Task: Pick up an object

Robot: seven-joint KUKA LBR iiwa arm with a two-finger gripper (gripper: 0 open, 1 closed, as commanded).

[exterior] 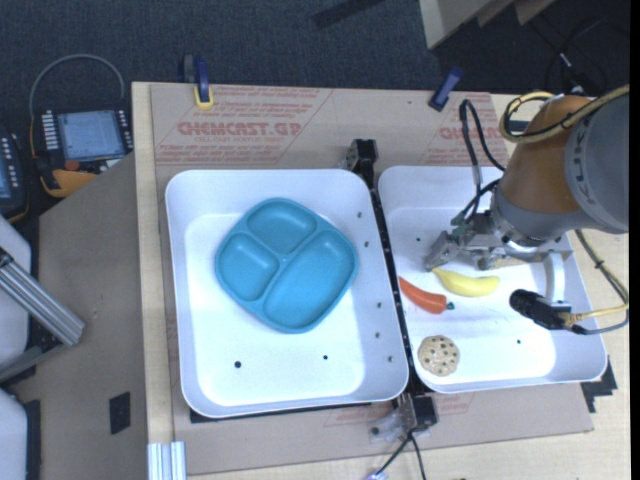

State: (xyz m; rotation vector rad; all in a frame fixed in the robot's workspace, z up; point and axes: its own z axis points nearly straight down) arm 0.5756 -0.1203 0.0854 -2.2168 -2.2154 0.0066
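Banana [468,284], one carrot [423,295], one cookie [438,354], one plate [286,264].

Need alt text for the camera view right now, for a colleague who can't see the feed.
The arm's hand hovers low in the right bin, just above a banana, with a red chili pepper and a cookie nearby. The left bin holds a blue divided plate.

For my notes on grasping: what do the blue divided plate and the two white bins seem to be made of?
The blue divided plate looks like moulded plastic with a matte to satin finish: one even colour, rounded rim, soft-edged compartments. The left bin and the right bin look like thin formed plastic, smooth and slightly glossy, with rounded corners and shallow walls. Painted metal cannot be ruled out from the look alone.
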